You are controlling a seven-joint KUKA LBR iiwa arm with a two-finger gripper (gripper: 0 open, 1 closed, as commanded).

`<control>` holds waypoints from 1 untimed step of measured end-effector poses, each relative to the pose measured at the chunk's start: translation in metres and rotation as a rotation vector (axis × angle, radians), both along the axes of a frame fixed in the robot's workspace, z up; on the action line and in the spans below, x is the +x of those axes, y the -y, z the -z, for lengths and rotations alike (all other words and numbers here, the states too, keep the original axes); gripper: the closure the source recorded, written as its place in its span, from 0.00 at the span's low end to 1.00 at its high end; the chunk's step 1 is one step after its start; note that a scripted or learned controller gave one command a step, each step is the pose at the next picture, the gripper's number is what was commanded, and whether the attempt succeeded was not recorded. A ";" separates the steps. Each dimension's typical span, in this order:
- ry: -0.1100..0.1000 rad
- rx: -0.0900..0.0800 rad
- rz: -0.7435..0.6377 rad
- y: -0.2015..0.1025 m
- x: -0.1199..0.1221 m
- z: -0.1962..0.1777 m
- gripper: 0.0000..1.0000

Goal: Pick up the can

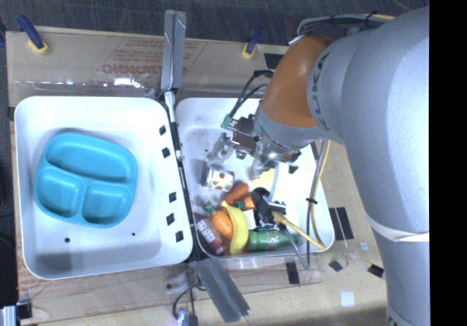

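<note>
A small pale can (218, 177) with a reddish printed label sits in the right bin (195, 122), near its middle left. My gripper (238, 158) hangs just above and behind it, open. Its silvery fingers (220, 148) spread apart with nothing between them. The can lies slightly in front of the left finger, not inside the gap.
Toward the front of the right bin are an orange carrot (238, 192), a yellow banana (236, 230), an orange fruit (222, 223), a green item (267, 240) and a dark red cylinder (207, 235). The left bin (44, 244) holds a blue divided plate (87, 177).
</note>
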State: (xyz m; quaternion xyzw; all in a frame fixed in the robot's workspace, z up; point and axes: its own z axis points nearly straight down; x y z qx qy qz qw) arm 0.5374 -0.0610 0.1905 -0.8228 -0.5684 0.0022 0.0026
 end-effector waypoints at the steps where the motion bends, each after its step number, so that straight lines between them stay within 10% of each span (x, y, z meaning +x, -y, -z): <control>1: 0.014 0.000 -0.096 0.036 0.014 0.094 0.00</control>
